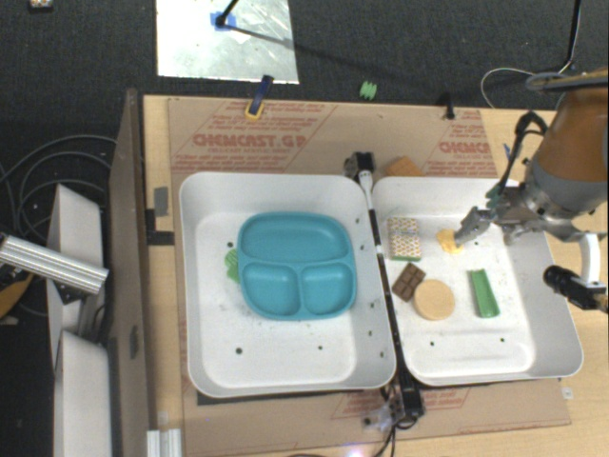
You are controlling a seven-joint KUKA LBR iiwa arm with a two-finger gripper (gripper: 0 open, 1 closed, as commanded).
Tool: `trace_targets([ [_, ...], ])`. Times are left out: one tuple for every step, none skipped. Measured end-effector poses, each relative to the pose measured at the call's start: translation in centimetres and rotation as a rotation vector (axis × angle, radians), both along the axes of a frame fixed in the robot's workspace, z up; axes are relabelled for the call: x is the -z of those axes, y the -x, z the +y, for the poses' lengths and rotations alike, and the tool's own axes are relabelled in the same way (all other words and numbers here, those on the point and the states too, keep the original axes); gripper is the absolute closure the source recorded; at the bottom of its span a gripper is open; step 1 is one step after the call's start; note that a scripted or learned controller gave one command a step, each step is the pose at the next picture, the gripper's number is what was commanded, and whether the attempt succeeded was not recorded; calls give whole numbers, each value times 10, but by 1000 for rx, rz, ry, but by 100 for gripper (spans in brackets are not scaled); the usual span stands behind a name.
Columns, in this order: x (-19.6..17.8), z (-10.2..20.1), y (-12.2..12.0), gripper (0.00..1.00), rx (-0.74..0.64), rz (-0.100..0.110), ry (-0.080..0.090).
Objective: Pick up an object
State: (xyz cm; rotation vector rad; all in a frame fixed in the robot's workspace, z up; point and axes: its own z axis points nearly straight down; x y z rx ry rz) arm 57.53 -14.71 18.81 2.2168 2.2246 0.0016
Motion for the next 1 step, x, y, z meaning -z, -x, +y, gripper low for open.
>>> trace_targets([
  [108,-42,31,0,8,3,-1],
])
